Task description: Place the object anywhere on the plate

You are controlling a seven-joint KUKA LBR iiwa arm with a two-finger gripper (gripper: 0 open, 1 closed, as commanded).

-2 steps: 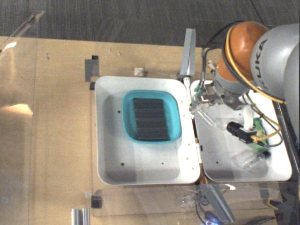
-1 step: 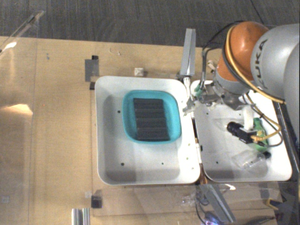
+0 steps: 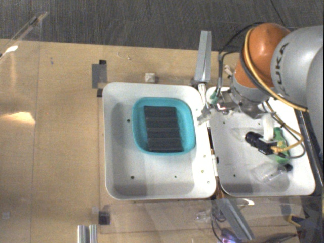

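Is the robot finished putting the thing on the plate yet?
Looks nearly done: a dark ridged block lies on the blue plate in the left bin. The hand sits at the bins' shared edge, apart from the plate. Probably only pulling away is left.

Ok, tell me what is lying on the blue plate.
A dark ribbed block lies flat on the plate, inside its rim. The part of the plate under the block is covered and cannot be seen.

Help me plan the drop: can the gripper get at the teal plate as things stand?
Probably yes. The plate lies uncovered in the left bin, and the gripper hangs just beside it at the bins' shared edge; a dark ribbed block covers its middle.
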